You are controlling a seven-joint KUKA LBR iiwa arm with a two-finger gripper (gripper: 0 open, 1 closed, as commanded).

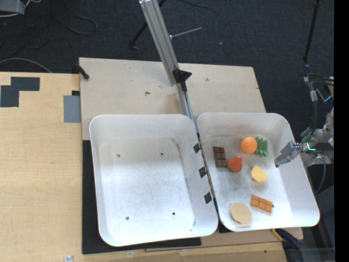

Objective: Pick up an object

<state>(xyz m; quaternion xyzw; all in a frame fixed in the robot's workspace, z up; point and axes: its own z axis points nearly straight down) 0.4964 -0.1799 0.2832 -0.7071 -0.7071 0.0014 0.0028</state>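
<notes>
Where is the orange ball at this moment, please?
The orange ball lies in the right bin, toward its far side, right beside a green toy and just behind the red piece.

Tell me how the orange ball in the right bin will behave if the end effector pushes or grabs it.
The orange ball looks round and smooth, so it will probably roll when pushed. It rests against the green item, which may stop it rolling that way. Its curved surface could slip from a two-finger pinch unless gripped across its middle. It is likely light, being small.
</notes>
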